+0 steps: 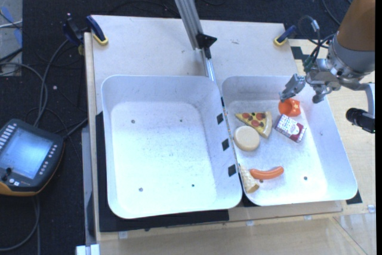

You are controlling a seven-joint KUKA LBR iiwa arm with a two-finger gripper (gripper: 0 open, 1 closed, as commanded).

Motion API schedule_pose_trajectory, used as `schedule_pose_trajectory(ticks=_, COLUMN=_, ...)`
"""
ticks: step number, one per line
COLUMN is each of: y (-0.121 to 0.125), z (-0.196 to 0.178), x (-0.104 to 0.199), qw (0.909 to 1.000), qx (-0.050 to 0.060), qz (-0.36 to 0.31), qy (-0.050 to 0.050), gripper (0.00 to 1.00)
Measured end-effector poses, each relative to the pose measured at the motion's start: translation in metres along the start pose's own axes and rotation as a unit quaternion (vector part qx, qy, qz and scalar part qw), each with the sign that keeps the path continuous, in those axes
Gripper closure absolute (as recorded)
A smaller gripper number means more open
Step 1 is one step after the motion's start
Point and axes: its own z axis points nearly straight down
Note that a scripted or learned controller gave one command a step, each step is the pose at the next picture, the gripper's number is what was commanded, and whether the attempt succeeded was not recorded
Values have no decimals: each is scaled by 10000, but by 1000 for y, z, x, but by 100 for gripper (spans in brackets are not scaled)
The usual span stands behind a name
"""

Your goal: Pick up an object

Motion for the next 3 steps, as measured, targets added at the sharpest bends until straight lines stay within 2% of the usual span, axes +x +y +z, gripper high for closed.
schedule_pose_trajectory(ticks=1, y=-3, z=128, x=17, qw=10000, qx=45, qz=-2, qy=10, gripper=0)
schedule_pose_trajectory(ticks=2, y=-1, z=113, x=16, qw=10000, qx=-1, qz=0, qy=1, gripper=100)
schedule_pose_trajectory(ticks=3, y=29, z=143, x=69, qw=10000, qx=-27, qz=-12, qy=-5, gripper=100)
